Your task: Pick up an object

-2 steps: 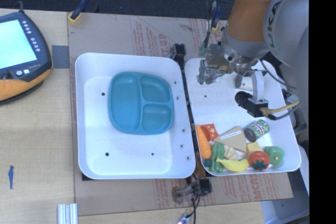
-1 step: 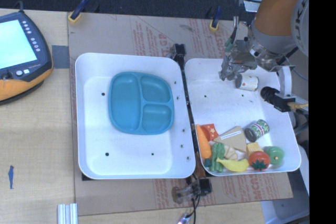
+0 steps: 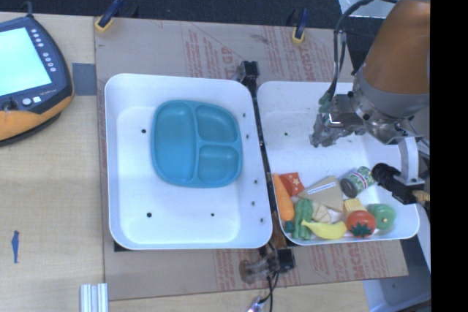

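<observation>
My gripper hangs over the upper left part of the right bin, above bare white floor. Nothing shows beneath it. The toy food lies in a heap along that bin's near side: an orange carrot, a red packet, a tan wedge, a small green-labelled can, a yellow banana, a red tomato and a green apple. The heap sits apart from the gripper, below and to its right.
The left bin holds a blue divided plate. A tablet in an orange case rests at the bench's far left. Black clips join the bins. The arm's orange band looms over the right bin's right side.
</observation>
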